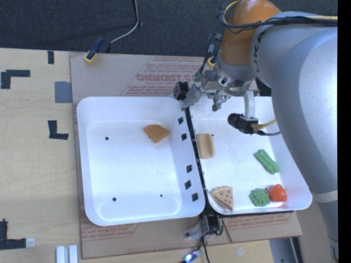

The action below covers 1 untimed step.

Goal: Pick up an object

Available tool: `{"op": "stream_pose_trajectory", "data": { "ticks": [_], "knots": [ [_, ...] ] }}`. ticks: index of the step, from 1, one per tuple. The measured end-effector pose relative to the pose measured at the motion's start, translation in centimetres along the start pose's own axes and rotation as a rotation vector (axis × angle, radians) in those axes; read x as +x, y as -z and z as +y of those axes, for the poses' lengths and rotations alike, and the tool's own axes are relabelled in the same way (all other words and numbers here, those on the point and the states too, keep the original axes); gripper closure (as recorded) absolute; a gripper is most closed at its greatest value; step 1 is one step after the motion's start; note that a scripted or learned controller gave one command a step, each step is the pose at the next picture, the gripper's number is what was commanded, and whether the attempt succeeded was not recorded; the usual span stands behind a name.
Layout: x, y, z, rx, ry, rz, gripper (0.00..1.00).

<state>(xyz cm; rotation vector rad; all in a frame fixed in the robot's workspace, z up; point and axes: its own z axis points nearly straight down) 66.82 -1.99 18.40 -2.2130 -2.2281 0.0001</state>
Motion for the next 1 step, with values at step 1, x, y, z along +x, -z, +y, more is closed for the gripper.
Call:
{"op": "stream_pose_trajectory", "data": {
  "ticks": [1],
  "knots": [
    [-0.38,0.98,-0.02,0.001,-0.003,-0.003,1.0]
  ]
}}
